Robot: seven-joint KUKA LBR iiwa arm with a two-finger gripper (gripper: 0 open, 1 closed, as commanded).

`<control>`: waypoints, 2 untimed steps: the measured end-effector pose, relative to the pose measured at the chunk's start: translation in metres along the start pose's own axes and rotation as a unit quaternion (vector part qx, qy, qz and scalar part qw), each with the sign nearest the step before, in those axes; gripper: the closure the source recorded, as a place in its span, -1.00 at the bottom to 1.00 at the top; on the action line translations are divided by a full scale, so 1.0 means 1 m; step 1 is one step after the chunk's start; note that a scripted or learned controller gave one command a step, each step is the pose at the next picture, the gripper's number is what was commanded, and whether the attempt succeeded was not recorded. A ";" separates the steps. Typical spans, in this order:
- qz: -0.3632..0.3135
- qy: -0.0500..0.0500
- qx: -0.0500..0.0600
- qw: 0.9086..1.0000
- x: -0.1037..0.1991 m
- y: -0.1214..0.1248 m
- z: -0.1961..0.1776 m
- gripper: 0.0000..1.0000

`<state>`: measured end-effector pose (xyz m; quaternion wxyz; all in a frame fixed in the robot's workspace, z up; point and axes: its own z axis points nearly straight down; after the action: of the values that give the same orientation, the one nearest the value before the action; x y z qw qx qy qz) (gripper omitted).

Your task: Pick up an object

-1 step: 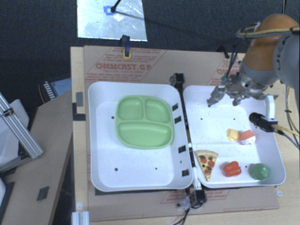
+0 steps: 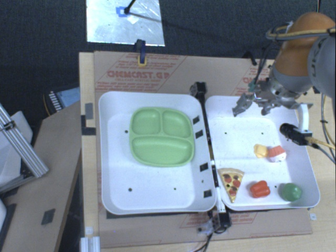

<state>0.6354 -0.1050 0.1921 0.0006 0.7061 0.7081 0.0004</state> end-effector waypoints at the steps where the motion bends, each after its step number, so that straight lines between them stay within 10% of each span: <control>1: 0.000 0.000 0.002 1.000 0.006 -0.007 0.047 -1.00; 2: -0.001 0.000 0.002 1.000 0.016 -0.008 0.103 -1.00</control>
<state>0.6270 -0.0886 0.0891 -0.0013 0.7054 0.7088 -0.0008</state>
